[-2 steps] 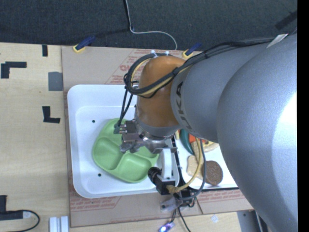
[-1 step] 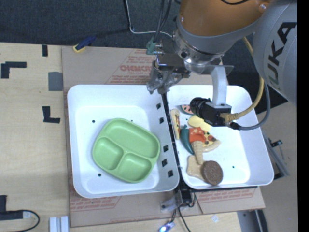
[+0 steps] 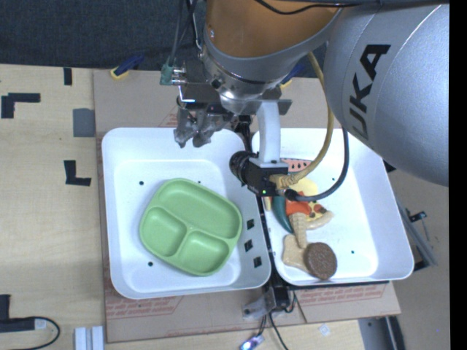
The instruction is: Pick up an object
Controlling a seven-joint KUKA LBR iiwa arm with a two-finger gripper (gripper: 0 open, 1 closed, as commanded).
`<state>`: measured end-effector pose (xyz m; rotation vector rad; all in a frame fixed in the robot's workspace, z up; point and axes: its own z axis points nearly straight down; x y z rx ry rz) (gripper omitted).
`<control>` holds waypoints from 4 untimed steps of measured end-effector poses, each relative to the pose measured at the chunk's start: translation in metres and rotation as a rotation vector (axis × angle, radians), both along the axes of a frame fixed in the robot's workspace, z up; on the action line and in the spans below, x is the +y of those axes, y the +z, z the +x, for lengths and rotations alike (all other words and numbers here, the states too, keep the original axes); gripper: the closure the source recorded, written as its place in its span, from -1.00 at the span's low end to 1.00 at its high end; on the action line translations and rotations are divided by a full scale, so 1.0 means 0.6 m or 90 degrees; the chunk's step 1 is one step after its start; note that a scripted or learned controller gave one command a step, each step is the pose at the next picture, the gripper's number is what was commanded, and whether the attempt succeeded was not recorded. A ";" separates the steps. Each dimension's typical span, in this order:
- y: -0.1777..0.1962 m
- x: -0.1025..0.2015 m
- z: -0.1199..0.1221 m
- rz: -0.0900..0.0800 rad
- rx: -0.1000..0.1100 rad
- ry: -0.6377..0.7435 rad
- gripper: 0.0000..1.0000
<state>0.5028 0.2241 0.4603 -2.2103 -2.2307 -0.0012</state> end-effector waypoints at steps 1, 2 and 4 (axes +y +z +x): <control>0.132 0.017 -0.033 0.002 -0.004 -0.002 1.00; -0.142 0.015 -0.036 -0.007 0.011 -0.005 1.00; -0.274 -0.102 -0.034 -0.005 0.007 -0.010 1.00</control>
